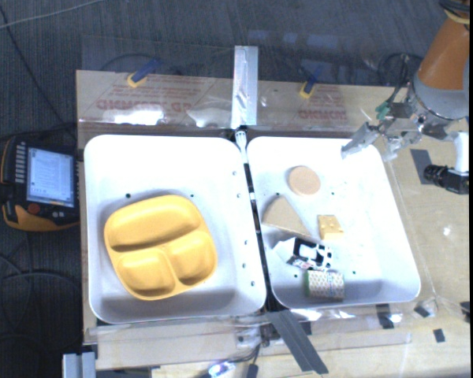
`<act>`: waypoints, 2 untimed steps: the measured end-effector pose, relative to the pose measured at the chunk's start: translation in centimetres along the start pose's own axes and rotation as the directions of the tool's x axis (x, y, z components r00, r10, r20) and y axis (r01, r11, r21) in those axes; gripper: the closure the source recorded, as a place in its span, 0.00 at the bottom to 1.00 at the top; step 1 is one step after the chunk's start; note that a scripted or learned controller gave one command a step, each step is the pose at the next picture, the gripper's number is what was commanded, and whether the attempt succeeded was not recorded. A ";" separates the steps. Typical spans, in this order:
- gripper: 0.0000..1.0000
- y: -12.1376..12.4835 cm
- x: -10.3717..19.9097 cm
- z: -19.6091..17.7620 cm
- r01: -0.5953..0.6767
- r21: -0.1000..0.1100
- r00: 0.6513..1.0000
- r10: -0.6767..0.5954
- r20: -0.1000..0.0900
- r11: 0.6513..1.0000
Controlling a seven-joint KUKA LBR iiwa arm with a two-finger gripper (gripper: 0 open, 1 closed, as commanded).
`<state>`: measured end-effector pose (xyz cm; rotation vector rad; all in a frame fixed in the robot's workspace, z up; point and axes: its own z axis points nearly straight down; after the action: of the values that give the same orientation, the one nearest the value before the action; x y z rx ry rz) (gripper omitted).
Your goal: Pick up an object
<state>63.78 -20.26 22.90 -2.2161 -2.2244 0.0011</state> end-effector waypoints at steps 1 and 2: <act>0.00 2.1 8.1 -0.5 -0.209 0.001 0.978 0.209 0.002 0.978; 0.00 3.0 7.6 12.9 -0.131 -0.001 0.991 0.131 0.003 0.991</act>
<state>66.74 -12.59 9.97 -2.3596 -2.0756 0.0046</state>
